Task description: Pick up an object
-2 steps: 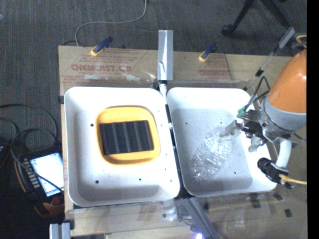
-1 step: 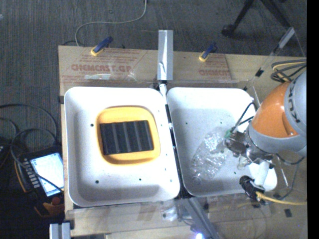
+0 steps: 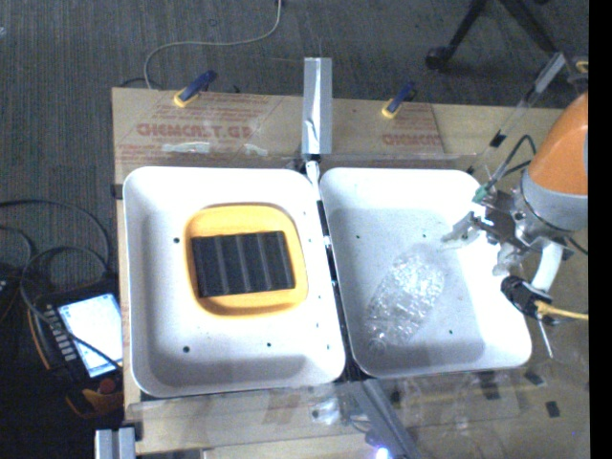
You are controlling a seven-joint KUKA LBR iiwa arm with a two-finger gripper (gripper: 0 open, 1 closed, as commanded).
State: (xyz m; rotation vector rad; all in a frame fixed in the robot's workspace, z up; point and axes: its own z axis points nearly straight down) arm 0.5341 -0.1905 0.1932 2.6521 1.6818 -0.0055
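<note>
Two shallow white plastic bins sit side by side on the brown cardboard-covered table (image 3: 382, 122), their inner rims touching. The left bin (image 3: 153, 256) holds a yellow rounded-rectangle tray with a dark ribbed inset (image 3: 245, 258), lying flat near the bin's middle. The right bin (image 3: 382, 194) holds a clear crumpled plastic bottle (image 3: 405, 296), lying on its side toward the near half. The grey robot arm with an orange band (image 3: 564, 175) hangs over the right bin's right rim, its gripper (image 3: 490, 220) above the far right corner, behind and to the right of the bottle and apart from it.
</note>
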